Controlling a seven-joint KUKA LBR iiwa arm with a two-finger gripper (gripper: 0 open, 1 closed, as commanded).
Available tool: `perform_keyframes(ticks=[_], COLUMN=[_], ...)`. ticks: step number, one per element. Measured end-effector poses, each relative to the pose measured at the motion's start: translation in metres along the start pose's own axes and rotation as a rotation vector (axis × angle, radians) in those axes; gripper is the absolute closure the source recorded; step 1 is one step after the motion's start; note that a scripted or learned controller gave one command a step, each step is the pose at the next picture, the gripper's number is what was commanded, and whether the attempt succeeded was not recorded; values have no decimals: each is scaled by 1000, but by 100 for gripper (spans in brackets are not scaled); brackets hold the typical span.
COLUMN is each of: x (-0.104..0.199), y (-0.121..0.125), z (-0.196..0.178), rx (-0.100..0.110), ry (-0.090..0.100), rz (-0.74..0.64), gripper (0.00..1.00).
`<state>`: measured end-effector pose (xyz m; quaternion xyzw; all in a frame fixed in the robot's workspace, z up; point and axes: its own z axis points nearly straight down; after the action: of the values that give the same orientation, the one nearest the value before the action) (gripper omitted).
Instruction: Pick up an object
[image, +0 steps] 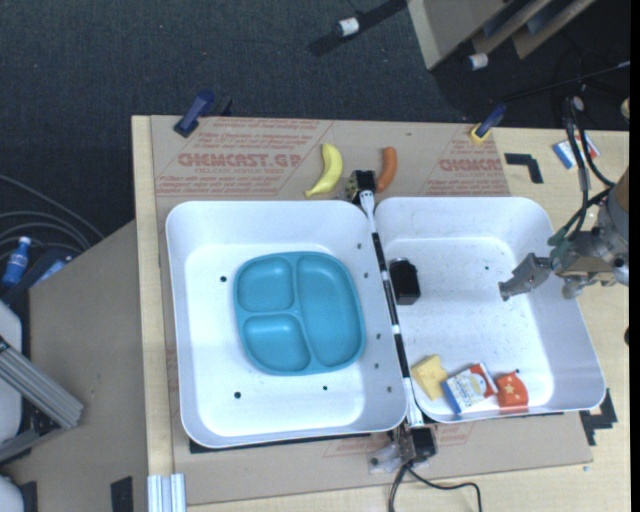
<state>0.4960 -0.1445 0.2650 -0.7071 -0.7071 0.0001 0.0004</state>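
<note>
1. The right bin (520, 225) has sloped walls, so the objects may slide away.
2. The gripper (545, 275) hangs over the bin's right part, jaws spread wide, holding nothing.
3. The yellow block (429, 376), small carton (468, 387) and red piece (511, 391) lie crowded at the front edge; the fingers can hit two together.

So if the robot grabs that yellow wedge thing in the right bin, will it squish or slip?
The yellow wedge looks like toy cheese, so probably light and fairly stiff. Its slanted sides might slip between the fingers. It lies flat near the red and white packet, so it likely won't roll.
</note>
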Motion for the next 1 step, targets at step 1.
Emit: perform_keyframes(ticks=[1], x=[-70], y=[26], z=[133], rx=[4], ry=[1], rz=[2], gripper=[0])
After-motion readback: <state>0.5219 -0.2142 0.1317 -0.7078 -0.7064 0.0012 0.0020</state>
